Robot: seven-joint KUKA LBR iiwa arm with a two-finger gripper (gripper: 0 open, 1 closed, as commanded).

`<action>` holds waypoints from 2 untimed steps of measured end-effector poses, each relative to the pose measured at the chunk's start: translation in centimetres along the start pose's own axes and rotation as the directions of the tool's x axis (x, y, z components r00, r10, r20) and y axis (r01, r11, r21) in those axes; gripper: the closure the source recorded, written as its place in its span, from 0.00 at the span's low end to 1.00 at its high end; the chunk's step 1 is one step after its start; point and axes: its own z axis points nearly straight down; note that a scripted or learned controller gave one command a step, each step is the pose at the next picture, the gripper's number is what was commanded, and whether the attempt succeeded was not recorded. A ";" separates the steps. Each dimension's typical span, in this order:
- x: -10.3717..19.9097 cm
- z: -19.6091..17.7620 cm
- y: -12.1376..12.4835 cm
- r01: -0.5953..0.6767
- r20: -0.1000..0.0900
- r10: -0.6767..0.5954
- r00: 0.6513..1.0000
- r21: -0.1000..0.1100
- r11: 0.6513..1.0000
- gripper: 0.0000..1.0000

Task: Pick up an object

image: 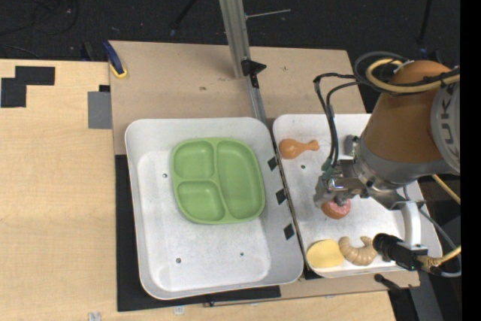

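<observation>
A single fixed camera looks down on the bench (pixel 188 79) from above at a slant, from the near side, far enough back to take in both white bins. The left bin (pixel 150 237) fills the lower centre of the frame, the right bin (pixel 301 184) the lower right. The arm (pixel 409 124) enters from the right edge. Dark floor runs across the top.
</observation>
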 end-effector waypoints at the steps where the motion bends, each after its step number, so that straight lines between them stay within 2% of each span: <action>1: 5.4 1.1 0.1 0.002 0.000 -0.002 1.000 0.002 1.000 1.00; 2: 11.2 0.0 -0.1 0.003 0.000 -0.003 1.000 -0.001 1.000 1.00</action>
